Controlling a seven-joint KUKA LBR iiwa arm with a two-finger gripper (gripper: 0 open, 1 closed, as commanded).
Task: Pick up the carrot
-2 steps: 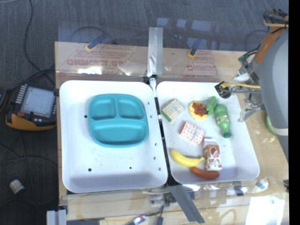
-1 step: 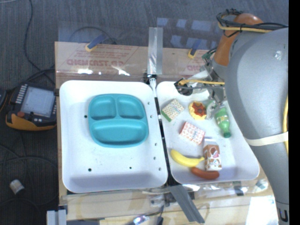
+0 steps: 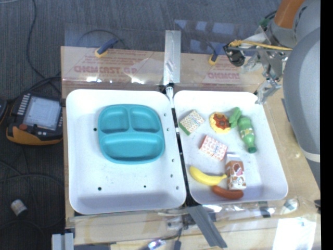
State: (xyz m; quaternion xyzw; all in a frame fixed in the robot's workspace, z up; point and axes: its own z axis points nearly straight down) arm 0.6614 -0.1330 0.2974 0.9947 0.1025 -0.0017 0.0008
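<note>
An orange-red, elongated piece that looks like the carrot lies near the front edge of the right bin. It sits just below a small red-and-white carton and right of a banana. My gripper hangs over the bin's back right corner, far from the carrot, with nothing visibly in it. The grey arm with its orange band comes in from the upper right.
The right bin also holds a waffle square, a yellow-and-red round piece, a green bottle and a pink wafer. A teal divided plate lies in the left bin. A metal divider stands behind the bins.
</note>
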